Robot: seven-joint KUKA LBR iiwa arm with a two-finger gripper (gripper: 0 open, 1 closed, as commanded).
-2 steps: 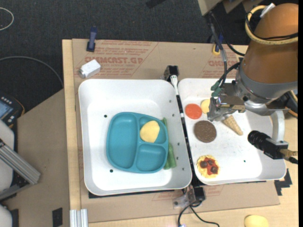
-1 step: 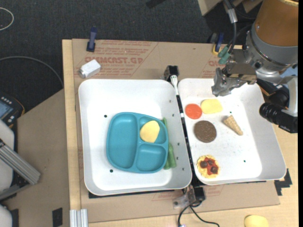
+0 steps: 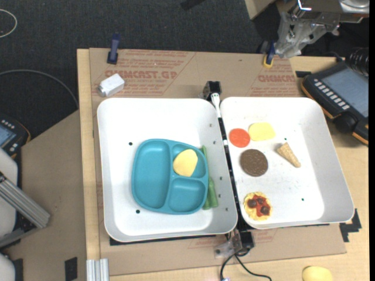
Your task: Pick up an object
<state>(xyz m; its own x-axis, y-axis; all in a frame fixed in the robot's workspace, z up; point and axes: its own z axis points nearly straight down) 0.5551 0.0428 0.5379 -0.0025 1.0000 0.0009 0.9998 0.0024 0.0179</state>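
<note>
Pizza toy [image 3: 258, 206] at bin rim [image 3: 293, 223]

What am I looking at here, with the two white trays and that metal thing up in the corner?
This is one picture from a camera fixed above a workbench, looking down at a slant. The metal thing at the top right is the robot arm's hand, hanging above the back edge of the bench, well away from the objects. Nothing is between its fingers from what the picture shows, and I cannot tell whether they are open or shut.

Two shallow white bins sit side by side on a brown board. The left white bin holds a blue divided plastic plate with a yellow toy lemon on it, and a green stick-shaped toy beside the plate. The right white bin holds toy foods: an orange-red disc, a yellow slice, a brown round cookie, a tan cone and a small pizza piece.
</note>
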